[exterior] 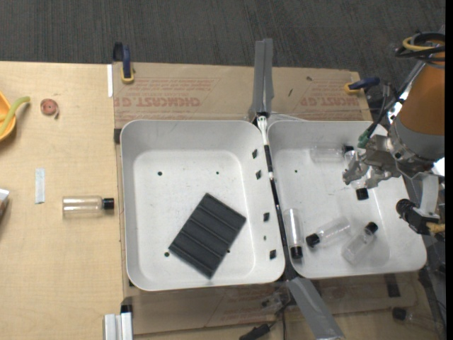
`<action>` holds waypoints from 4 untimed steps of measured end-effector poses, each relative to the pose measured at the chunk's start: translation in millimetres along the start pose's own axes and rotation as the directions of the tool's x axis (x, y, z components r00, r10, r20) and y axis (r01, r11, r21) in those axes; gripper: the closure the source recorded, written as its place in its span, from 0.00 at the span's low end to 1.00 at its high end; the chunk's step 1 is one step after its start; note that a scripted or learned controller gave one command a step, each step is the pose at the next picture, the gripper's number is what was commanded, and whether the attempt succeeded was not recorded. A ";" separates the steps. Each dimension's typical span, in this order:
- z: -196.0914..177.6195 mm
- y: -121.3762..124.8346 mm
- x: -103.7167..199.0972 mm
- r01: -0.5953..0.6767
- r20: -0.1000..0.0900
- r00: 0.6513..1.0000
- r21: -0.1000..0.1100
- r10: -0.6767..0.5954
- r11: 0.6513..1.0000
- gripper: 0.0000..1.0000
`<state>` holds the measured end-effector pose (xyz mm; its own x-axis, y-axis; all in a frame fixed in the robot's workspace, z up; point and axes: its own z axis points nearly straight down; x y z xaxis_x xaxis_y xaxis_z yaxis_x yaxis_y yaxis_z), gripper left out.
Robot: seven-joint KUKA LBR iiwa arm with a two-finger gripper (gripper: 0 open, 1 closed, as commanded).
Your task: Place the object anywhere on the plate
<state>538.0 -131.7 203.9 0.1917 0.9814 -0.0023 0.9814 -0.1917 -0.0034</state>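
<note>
Far left of the plate, out on the bare desk (64, 275), lie things that look set aside from the job: an orange bowl (6, 119) at the edge, a small pink disc (48, 106), a white strip (39, 186), and a clear capped bottle (85, 204) on its side, just outside the left bin (127, 190).

The plate (207, 234) itself, dark and ribbed, lies flat and askew on that bin's floor, with nothing resting on it. That leaves its whole face free as a target, and the task is not yet done.

Right of the plate, past the wall between the bins, the right bin (396, 264) holds the likely candidates for the object, all well apart from the plate. One clear vial (291, 234) lies along the bin's near wall, closest to the plate. Two more vials (327, 232) (359, 245) lie loose on their sides farther right, and a faint one (325, 153) lies toward the back.

Farthest right of the plate, the arm (425, 105) reaches in low over this bin, so I judge the step in hand to be a pick. A small dark bit (362, 193) sits just under the jaws. It is too small to say whether it is a cap or a held vial. I cannot tell whether the jaws are parted or closed, or whether they grip anything.
</note>
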 end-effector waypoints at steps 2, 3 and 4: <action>0.5 4.5 87.5 0.121 0.000 0.993 0.002 -0.121 0.993 1.00; -33.0 40.7 180.1 0.332 0.000 0.943 -0.002 -0.332 0.943 1.00; -36.5 -21.8 237.9 0.315 0.000 0.949 0.000 -0.315 0.949 1.00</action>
<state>562.4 106.0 239.9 -0.1276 0.9918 -0.0013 0.9918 0.1276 -0.0039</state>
